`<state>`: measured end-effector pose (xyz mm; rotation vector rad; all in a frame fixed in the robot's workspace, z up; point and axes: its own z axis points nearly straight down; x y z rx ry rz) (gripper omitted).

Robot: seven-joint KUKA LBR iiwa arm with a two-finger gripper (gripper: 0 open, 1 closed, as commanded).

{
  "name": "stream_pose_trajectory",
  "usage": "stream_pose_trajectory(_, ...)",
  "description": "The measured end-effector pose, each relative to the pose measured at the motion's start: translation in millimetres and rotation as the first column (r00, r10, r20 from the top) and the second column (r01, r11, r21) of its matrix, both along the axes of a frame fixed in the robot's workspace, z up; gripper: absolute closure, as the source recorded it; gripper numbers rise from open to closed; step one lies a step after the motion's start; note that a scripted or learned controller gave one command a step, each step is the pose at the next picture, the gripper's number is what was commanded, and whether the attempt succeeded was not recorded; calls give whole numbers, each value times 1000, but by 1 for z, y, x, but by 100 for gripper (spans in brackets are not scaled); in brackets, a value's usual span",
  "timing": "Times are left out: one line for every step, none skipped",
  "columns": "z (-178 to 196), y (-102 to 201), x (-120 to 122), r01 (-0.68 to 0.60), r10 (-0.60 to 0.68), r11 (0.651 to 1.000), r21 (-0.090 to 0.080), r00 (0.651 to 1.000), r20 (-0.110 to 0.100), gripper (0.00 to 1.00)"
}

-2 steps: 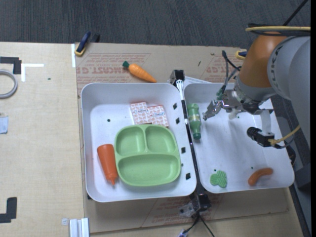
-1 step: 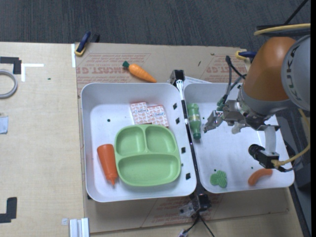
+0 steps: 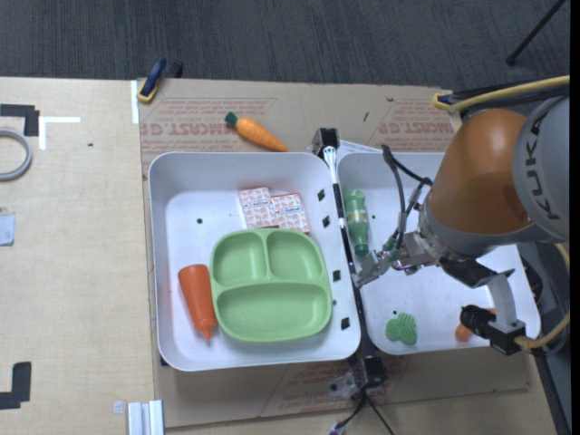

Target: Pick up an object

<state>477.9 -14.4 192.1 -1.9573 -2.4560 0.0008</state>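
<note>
Dark carpet runs behind the counter [image 3: 82,270], where cardboard lies under two white bins. I take the green bottle [image 3: 358,220] as my target: it lies lengthwise in the right bin [image 3: 426,344], close along the wall it shares with the left bin [image 3: 172,270]. My hand [image 3: 385,263] hangs just below the bottle's near end, low over the bin floor. From this slanted look I cannot tell how the hand is set, and I see nothing gripped in it.

To do this well, I judge the hand should move up along the wall until it is centred over the bottle's body, then turn so it closes across the narrow width, not along the length. The wall is the worry: one side of the grip has to slip between bottle and wall, so nudging the bottle toward the bin's middle first may help. I expect a smooth round bottle to roll, so a slow, square descent seems wise.

Farther out in the same bin sit a small green piece [image 3: 401,328] and an orange bit [image 3: 463,332]. The left bin holds a green tray [image 3: 271,285], an orange cone [image 3: 197,301] and a flat packet [image 3: 270,208]. A carrot [image 3: 257,132] rests on the cardboard beyond the bins.
</note>
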Motion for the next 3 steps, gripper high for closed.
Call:
stream_pose_trajectory(0,2,73,-198,198,980,-1,980,2,0)
stream_pose_trajectory(0,30,7,-634,634,773,0,773,1,0)
stream_pose_trajectory(10,30,9,-631,631,775,-3,775,4,100)
